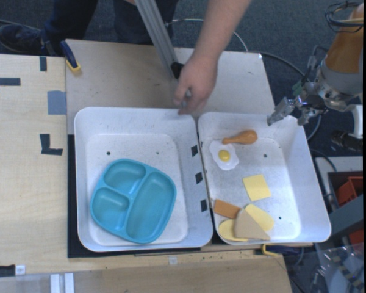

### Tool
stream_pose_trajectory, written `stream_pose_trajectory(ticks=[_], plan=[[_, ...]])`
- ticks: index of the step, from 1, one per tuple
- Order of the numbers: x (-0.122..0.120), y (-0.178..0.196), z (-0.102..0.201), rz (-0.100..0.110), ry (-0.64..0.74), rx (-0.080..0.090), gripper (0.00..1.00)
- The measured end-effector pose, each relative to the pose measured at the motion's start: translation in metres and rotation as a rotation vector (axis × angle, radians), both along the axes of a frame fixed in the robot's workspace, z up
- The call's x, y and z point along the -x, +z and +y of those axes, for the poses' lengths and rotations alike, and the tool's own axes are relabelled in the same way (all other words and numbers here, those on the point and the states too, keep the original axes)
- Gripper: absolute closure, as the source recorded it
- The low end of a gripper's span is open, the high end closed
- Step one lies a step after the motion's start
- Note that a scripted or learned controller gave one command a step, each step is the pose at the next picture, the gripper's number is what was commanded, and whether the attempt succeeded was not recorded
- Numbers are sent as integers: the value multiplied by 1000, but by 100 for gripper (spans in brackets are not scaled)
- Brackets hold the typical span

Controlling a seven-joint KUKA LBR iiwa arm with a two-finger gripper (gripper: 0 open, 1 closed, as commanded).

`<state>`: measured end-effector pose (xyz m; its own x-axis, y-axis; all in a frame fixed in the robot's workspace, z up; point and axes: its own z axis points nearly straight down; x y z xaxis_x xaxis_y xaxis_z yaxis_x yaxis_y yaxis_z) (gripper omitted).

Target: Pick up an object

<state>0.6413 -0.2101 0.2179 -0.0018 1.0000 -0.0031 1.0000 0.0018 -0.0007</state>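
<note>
Your gripper [285, 110] hangs over the right bin's [305, 163] far right corner; you cannot tell how it stands.
In that bin lie a drumstick [241, 138], fried egg [224, 156] and cheese slice [256, 187]. A person's hand [196, 83] touches the left bin's [85, 163] far rim; inside sits a blue plate [133, 199].

Grey arm [329, 84] (orange band above the wrist) with dark metal end.
</note>
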Motion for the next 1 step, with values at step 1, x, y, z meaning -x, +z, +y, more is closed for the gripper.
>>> stream_pose_trajectory(ticks=[1], plan=[[-31,-123,1,24,-2,-10,0]])
